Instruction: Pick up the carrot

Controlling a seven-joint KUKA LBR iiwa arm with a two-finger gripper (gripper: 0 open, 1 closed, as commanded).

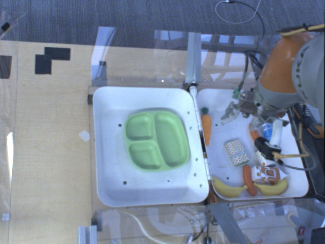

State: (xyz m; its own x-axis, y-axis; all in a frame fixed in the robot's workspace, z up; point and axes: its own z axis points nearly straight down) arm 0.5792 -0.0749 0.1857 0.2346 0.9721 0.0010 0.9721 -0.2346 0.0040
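Observation:
The carrot (206, 128), orange with a green top, lies lengthwise against the left wall of the right bin (218, 159). My gripper (232, 111) hangs over the upper middle of that bin, a short way right of the carrot and slightly behind it. It is open with nothing between its fingers. The grey arm with its orange band (284, 60) comes in from the upper right.
In the right bin lie a patterned packet (236, 151), a banana (228, 188), a red sausage (248, 179), a small carton (266, 174) and a blue-and-white item (271, 132). The left bin (106, 136) holds a green divided plate (156, 140). Cables trail at right.

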